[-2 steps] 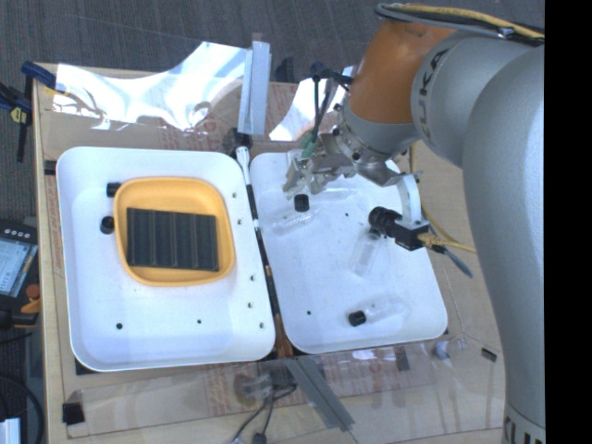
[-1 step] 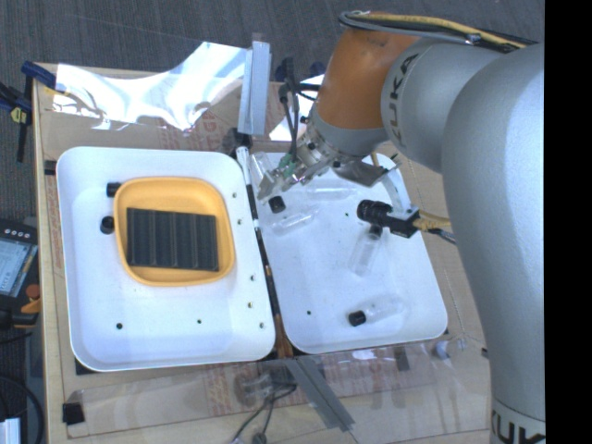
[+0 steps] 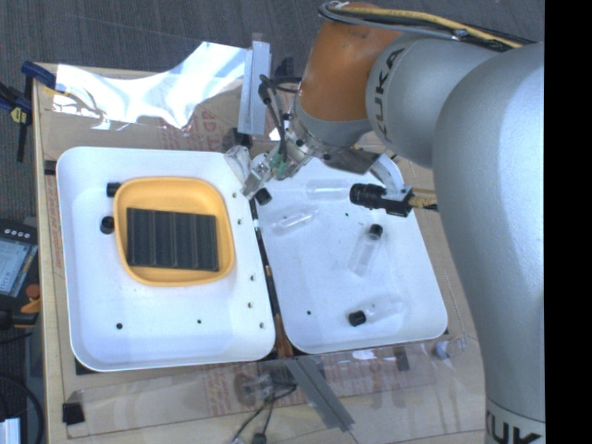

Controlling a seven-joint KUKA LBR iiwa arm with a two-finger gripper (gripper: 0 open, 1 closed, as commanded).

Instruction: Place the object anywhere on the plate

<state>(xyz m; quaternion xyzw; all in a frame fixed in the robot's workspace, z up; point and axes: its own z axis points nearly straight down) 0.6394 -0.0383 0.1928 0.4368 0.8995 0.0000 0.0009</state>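
Grey arm [image 3: 472,183] is seen looming over right bin [image 3: 416,285].
Claw [image 3: 254,176] (finger state cannot be told) is poised by yellow plate [image 3: 171,197]; vials [image 3: 365,248] are scattered.

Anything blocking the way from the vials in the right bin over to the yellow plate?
Only the two bins' raised rims, which meet between the vials and the yellow plate. A carried vial must be lifted over them. The gripper hovers above that seam's far end.
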